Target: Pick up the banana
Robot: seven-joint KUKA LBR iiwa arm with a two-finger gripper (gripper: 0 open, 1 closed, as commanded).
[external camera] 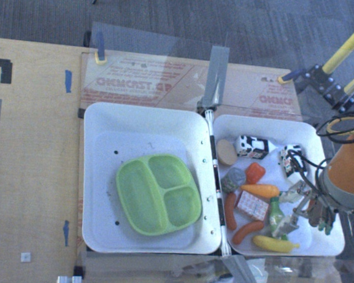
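From the overhead camera I am looking down on two white bins sitting side by side on the bench. The left bin [98, 131] is holding a green plate [158, 193] with three compartments, lying flat toward its near half. The right bin [316, 242] is holding the clutter. The banana [274, 244] is lying flat near the bin's front edge, its length running left to right, just in front of a green item [276, 214] and just right of a red sausage [247, 231] that is lying at a slant. Behind those I am seeing a pink box [251, 206], an orange carrot [260, 190], a red pepper [255, 172], a grey lump [233, 178], a long red piece [229, 211] against the left wall, a tan disc [226, 152], and two black-and-white cow toys [252, 146] toward the back. The arm is reaching in from the right, its orange band [348, 168] sitting over the bin's right side. The gripper [298, 210] is hanging above the green item, just behind the banana and apart from it, and nothing is showing between its fingers. I cannot tell whether those fingers are spread or pressed together; the metalwork is too tangled with cables here.
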